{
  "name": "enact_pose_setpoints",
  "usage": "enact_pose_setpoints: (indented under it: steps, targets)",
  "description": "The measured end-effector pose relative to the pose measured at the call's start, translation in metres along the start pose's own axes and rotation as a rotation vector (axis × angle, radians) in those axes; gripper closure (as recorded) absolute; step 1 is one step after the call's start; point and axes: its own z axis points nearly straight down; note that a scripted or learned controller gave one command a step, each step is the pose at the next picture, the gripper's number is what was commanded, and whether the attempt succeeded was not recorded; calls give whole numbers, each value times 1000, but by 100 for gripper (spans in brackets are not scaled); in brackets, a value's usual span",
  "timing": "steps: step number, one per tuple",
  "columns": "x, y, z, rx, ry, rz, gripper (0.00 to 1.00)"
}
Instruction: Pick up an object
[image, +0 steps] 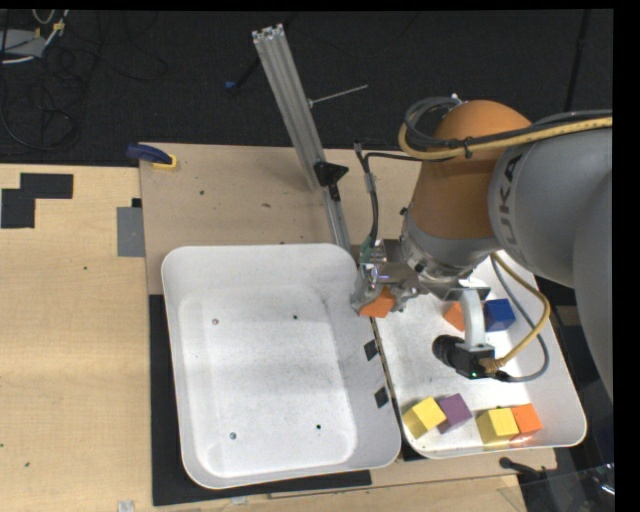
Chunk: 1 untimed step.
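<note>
The left bin (265, 450) lies nearest the camera, a broad white tray with a few dark specks on its floor. Beside it on the right, touching along a shared edge, sits the right bin (570, 425), which bears the loose blocks.

The arm (530, 190) reaches in from the right, its large grey body and orange band (460, 180) hanging over the far part of the right bin, with yellow and black cables looping around the wrist. The wrist points down and to the left, bringing the gripper (377, 298) to the seam between the two bins, near their far ends. An orange block (376, 307) shows at the fingertips, apparently pinched between them, though the view is too small there to be sure the jaws press on it.

In the right bin's near end rest a yellow block (425, 414) touching a purple block (455, 408), and further right another yellow cube (497, 425) against an orange cube (526, 419). A blue block (499, 314) lies farther back, just beside the arm's black cable fitting.
</note>
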Motion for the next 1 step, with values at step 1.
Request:
enact_pose_setpoints:
  steps: [1]
  targets:
    - [56, 9, -7, -2, 1, -1, 100]
